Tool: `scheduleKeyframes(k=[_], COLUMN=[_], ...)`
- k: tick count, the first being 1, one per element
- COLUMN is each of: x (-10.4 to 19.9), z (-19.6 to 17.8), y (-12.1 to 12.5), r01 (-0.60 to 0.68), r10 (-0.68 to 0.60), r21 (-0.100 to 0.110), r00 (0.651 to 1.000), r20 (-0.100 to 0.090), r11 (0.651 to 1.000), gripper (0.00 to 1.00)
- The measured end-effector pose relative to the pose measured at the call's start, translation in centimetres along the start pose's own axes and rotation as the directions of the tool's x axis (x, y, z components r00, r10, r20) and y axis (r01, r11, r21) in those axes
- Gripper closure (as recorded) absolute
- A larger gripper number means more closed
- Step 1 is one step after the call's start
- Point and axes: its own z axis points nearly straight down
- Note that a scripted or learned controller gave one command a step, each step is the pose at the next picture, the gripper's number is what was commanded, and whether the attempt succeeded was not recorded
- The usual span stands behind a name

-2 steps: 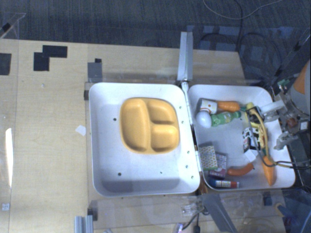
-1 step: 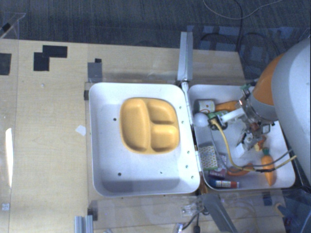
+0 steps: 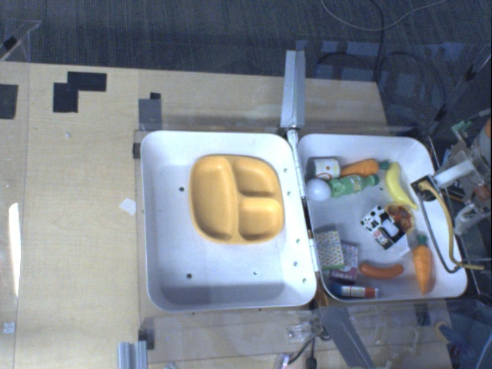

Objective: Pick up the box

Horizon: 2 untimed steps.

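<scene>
The black-and-white box (image 3: 382, 226) is seen lying in the right bin (image 3: 430, 156) among toy food. The gripper (image 3: 469, 175) is placed at that bin's right rim; its state cannot be told.

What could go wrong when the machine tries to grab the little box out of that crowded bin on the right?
The box, black and white, lies packed among toys in the right bin: a banana just above it and a carrot below right. The arm might snag a neighbour instead, or just nudge the box aside. The box also looks tilted against a brown item, so it could slip.
</scene>
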Motion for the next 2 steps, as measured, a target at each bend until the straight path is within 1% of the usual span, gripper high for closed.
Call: scheduleKeyframes(k=[1, 2], x=[0.2, 2.1], z=[-1.1, 8.9], y=[-0.1, -4.6], r01=[0.009, -0.133], r10=[-0.009, 0.132], r21=[0.0, -0.009], r00=[1.0, 0.991], r20=[-0.002, -0.019], r11=[1.0, 0.991], gripper=[1.0, 1.0])
